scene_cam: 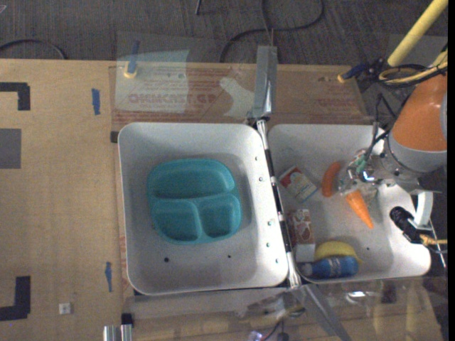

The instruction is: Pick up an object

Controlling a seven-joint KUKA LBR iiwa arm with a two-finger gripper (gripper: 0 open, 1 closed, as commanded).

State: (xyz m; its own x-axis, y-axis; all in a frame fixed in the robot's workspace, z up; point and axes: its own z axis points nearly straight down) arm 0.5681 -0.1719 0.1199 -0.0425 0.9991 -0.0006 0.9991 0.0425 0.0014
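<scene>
Camera view: bench (57, 190) carries two shallow white bins side by side.

Item 1, view-left bin (135, 190): holds one teal divided tray (193, 199), three compartments, lying flat approx. at bin ctr, well apart from all bin walls.

Item 2, view-right bin (313, 144): holds the loose objects. An orange oblong piece (331, 179) lies mid-bin, toward the far edge. An orange carrot (360, 209) lies just beside it on the arm side, slanted, thin end pointing to the near right corner. A small white packet w/ red print (298, 184) lies near the wall shared w/ the other bin. A second printed packet (302, 226) sits below it along the same wall. A yellow rounded item (336, 249) rests near the near edge, touching a blue bottle (331, 267) that lies on its side against that edge.

Item 3, arm (421, 126): enters over the right bin's right edge, orange band visible. Gripper (357, 172) is low over the bin, between the orange oblong piece and the carrot's thick end, close to both. Whether it is apart or together: cannot tell, detail too blurred. Nothing visibly clamped in it; contact w/ either orange object cannot be confirmed.
</scene>
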